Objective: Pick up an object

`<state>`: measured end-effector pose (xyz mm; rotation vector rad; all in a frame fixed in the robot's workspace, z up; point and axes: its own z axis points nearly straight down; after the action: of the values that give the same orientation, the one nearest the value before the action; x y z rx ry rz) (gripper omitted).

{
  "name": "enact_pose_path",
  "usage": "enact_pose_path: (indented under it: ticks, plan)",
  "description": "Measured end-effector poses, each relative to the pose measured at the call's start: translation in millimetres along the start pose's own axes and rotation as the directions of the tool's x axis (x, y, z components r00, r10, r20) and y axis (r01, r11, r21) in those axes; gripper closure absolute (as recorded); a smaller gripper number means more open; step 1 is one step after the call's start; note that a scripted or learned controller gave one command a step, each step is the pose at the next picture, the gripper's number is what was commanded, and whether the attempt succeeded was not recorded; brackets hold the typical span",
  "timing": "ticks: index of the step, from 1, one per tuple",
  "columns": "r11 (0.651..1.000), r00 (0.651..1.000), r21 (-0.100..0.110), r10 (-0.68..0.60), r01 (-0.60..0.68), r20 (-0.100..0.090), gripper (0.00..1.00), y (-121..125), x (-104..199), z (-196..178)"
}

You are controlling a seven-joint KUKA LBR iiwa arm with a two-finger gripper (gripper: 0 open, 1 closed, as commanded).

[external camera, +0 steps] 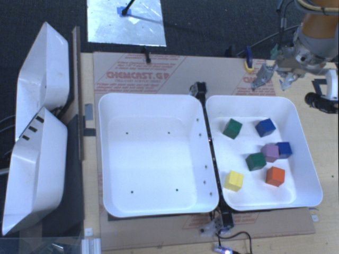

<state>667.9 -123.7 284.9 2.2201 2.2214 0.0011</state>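
Arm (318,20) comes in top right, wrist angled down-left, cut off by the frame edge; the claw (275,78) hangs over the bench just past the far rim of the right bin (304,142), fingers (262,78) spread apart with nothing between them. Left bin (153,152) sits touching the right one along the middle. All blocks are in the right bin: two green (232,128) (256,161), two blue (265,127) (284,150), a purple (270,152) wedged against the nearer blue and green, orange (275,176) and yellow (234,180) standing apart with open floor around them; the finger tips are small and blurry.
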Motion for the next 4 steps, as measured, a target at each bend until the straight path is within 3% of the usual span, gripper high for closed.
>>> enact_pose_path:
  ticks: [1,2,3,4]
  plan:
    - [1.0,1.0,0.004,-0.008,0.008,-0.003,0.0,4.1,104.9,57.1]
    - [1.0,1.0,0.004,0.001,-0.001,0.0,0.0,5.7,83.9,100.3]
    - [1.0,1.0,0.001,0.001,-0.001,0.0,0.0,-24.0,80.7,98.0]
    - [1.0,1.0,0.002,0.002,-0.002,0.0,0.0,-90.9,76.6,97.9]
